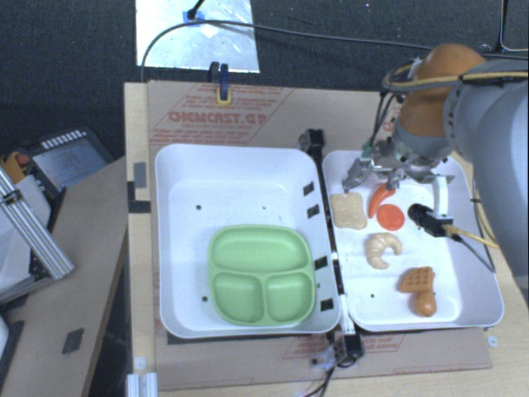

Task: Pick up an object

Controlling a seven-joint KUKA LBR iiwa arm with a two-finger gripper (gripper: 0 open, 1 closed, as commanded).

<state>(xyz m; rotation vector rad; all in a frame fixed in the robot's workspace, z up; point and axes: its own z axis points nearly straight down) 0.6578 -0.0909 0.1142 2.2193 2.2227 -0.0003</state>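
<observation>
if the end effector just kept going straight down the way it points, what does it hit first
Most likely the orange carrot-shaped toy, which lies right under the end effector at the back of the right bin. The slice of bread sits just beside it. Height above them is hard to judge from this slanted view.

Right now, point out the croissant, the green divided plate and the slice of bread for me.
croissant point(383, 249), camera view, on the middle of its curved body.
green divided plate point(261, 246), camera view, on the floor of its large upper compartment.
slice of bread point(349, 211), camera view, on the centre of its top face.
</observation>
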